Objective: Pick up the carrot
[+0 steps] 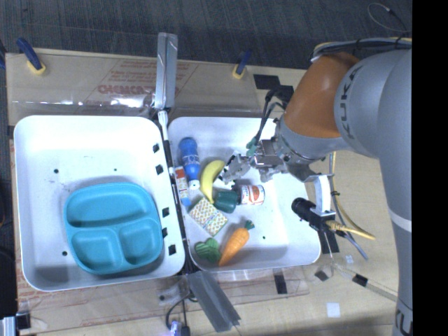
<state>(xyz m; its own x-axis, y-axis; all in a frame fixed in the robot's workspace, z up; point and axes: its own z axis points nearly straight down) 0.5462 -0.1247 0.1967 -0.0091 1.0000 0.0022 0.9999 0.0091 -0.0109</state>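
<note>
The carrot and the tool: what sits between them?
In the camera view, a small can with a teal cup beside it lies between the tool and the carrot.

The desk (84, 72) has a tan, cardboard-like top with faint red print near its far edge. Two shallow white bins rest on it side by side, touching along the middle: the left bin (42, 138) and the right bin (280, 247). Two blue clips (31, 56) grip its far edge.

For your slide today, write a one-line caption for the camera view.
KUKA arm's gripper hovers over the right bin, above the banana, while the carrot lies untouched nearer the front.
</note>
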